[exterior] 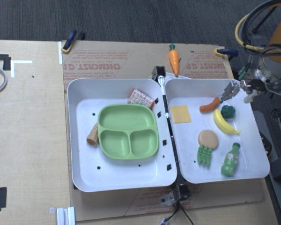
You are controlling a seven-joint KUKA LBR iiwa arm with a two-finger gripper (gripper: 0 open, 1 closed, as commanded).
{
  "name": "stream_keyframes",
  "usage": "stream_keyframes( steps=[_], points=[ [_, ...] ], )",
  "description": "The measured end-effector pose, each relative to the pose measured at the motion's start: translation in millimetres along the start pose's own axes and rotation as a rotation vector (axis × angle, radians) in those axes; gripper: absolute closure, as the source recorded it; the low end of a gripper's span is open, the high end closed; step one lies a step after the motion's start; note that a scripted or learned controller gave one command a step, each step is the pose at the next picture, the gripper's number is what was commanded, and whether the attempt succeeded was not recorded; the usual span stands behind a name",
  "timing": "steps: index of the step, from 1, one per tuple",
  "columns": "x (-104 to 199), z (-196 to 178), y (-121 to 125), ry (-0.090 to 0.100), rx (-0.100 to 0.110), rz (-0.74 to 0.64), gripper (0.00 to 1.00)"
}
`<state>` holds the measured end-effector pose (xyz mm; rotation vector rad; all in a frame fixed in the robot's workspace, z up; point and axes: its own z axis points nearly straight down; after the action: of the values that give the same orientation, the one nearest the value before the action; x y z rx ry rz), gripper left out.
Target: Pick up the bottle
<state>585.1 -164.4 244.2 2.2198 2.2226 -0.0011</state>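
Hovering over the right bin's (260,139) far right corner, the gripper (240,91) grasps nothing; how wide its fingers stand cannot be told. The green bottle (230,160) lies in that bin's near right corner, beside a green comb-shaped toy (204,155).

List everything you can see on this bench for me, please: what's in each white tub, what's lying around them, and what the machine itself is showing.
bins: 2, white, side by side
divided plate: 1, green, left bin
ice cream cone: 1, tan, left of plate
patterned packet: 1, red-white, behind plate
cheese slice: 1, yellow, right bin
sausage: 1, red-orange, right bin
broccoli: 1, dark green
banana: 1, yellow
round cookie: 1, tan
ridged green toy: 1, under cookie
bottle: 1, green, near right corner
carrot: 1, orange, on cardboard behind bins
tool: 1, grey, right bin's far edge
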Motion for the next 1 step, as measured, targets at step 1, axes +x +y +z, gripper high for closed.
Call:
stream_keyframes(
  steps=[1],
  points=[
    [-0.3,-9.6,0.5,-0.002,-0.001,-0.002,1.0]
  ],
)
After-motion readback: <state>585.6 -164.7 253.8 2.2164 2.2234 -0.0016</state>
